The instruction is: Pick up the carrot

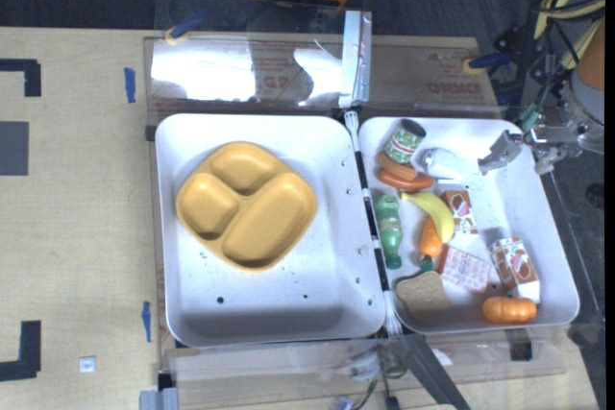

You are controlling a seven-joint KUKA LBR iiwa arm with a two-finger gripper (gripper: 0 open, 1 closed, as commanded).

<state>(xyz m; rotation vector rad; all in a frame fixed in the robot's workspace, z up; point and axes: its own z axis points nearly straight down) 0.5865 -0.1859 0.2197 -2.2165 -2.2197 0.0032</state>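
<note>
the carrot (430, 245) looks light, stiff and smooth, best pinched across its thicker middle; the claw (502, 152) hangs open, empty.

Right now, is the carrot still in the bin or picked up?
In the bin. The carrot lies in the right bin beside the banana; the tool is apart from it.

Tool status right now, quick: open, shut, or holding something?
Tool: cannot be told; it sits at the right bin's upper right edge, with nothing visibly in it.
</note>
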